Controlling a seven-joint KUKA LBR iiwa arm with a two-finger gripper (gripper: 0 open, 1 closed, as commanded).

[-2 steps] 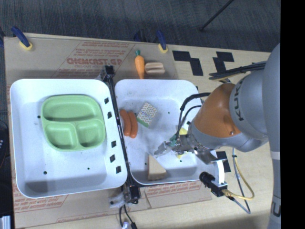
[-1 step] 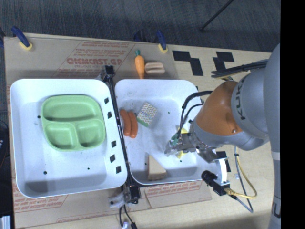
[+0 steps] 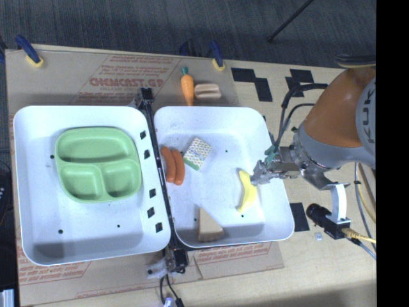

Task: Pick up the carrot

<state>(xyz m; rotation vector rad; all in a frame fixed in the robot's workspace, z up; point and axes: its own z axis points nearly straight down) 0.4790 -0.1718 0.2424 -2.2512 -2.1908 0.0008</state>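
Carrot lies outside the bins, well apart from the gripper (finger state unclear).

bins: white plastic, smooth, faintly speckled
tray: pale green plastic, soft sheen, in the left bin
carrot: orange, matt, toy-like, at 12 o'clock beyond the right bin
banana: yellow, smooth
bench: printed brown cardboard, matt
arm: orange band, glossy

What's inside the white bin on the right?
In the right bin lie two sausages, a patterned sponge block, a banana and a brown wedge. The gripper hangs over the banana's top end, covering it.
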